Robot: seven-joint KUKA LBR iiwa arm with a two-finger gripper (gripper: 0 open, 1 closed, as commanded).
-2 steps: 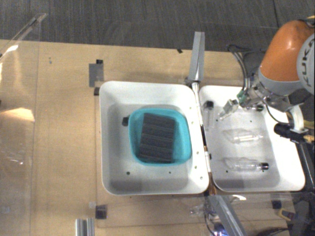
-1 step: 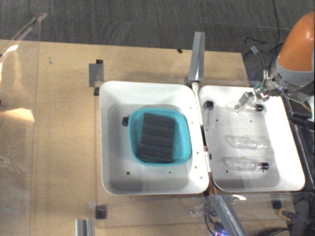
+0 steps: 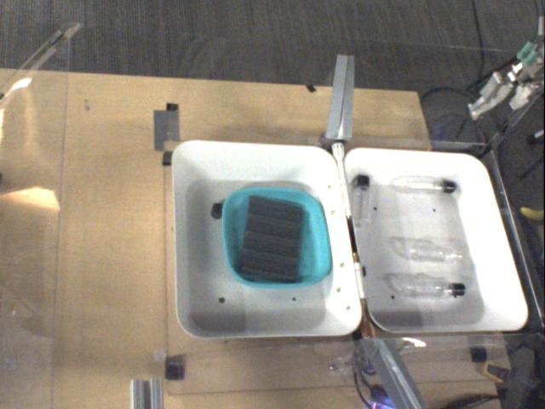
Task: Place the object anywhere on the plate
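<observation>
The block (image 3: 272,241), dark grey and ribbed across its top, lies flat on the teal plate (image 3: 320,233). It sits near the plate's middle with its long side running away from the camera, and teal rim shows on all sides of it. The plate rests on the floor of the left bin (image 3: 192,228), somewhat toward the wall shared with the right bin (image 3: 504,254). That bin holds three clear tubes (image 3: 423,184) with dark caps, lying on their sides and well apart from the block. Both bins sit on the wooden surface (image 3: 85,254), and a grey metal bar (image 3: 341,100) runs back from the seam between them. Judged from how things lie, the placing looks done, since the block is wholly on the plate with nothing hanging over the rim. To do this step well, any withdrawal should go straight up and clear of the plate, so that nothing drags the block or tips the rim, and only then back to the right. I cannot tell how the jaws stand, how far open they are or whether they hold anything. Nor can I say where the block lies relative to them.
</observation>
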